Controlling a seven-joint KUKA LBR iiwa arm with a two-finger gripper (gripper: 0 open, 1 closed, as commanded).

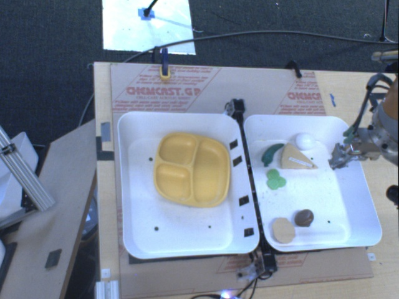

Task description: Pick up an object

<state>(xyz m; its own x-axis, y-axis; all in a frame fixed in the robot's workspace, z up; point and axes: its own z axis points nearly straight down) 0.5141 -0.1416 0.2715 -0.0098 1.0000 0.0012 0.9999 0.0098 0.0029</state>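
1. Flat tan round disc [283, 230] near front rim, touching smooth dark brown ball [304, 217].
2. Bare white bin floor [349, 195] right of them.
3. Metal two-finger gripper [336, 156] over right rim; finger spread unclear.

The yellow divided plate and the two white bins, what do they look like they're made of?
The yellow divided plate looks like moulded plastic with a matte finish: uniform colour, soft rounded compartment ridges, no sharp glare. The left bin and right bin look like thin formed white plastic, smooth with a slight sheen and rounded corners. That is judged by look only.
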